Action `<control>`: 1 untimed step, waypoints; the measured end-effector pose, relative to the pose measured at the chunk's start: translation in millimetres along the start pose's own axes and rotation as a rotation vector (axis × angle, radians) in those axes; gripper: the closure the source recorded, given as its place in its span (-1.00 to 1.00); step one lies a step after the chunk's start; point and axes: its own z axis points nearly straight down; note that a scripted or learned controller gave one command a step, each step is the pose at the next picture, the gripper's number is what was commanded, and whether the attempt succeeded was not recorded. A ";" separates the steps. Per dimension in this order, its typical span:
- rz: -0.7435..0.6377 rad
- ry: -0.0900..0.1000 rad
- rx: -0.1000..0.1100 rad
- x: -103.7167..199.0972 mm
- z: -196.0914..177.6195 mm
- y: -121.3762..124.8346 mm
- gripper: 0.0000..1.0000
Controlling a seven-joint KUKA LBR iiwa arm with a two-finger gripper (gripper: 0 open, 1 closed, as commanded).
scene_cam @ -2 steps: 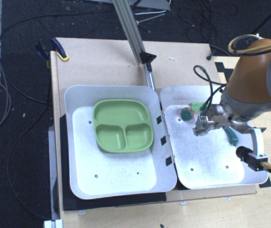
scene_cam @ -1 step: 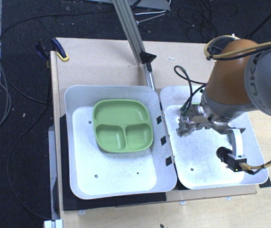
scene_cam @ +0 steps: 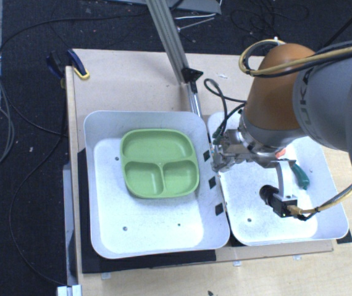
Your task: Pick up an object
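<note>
A green divided plate (scene_cam: 160, 163) lies flat in the left bin (scene_cam: 108, 227), towards its back. In the right bin (scene_cam: 324, 227) a teal-handled tool (scene_cam: 301, 176) lies near the right side, with a small red-orange piece (scene_cam: 280, 155) just left of it, half hidden by the arm. My gripper (scene_cam: 224, 156) hangs low over the left edge of the right bin, close to the wall between the bins. The orange wrist band (scene_cam: 275, 97) and grey arm cover most of it from above.
A black fitting (scene_cam: 273, 200) on a yellow cable hangs over the middle of the right bin. A slanted metal pole (scene_cam: 170, 39) rises behind the bins. Blue and yellow clamps (scene_cam: 74, 63) sit at the bench's back left corner.
</note>
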 end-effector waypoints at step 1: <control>-0.002 0.000 -0.001 61.7 -0.6 16.2 1.00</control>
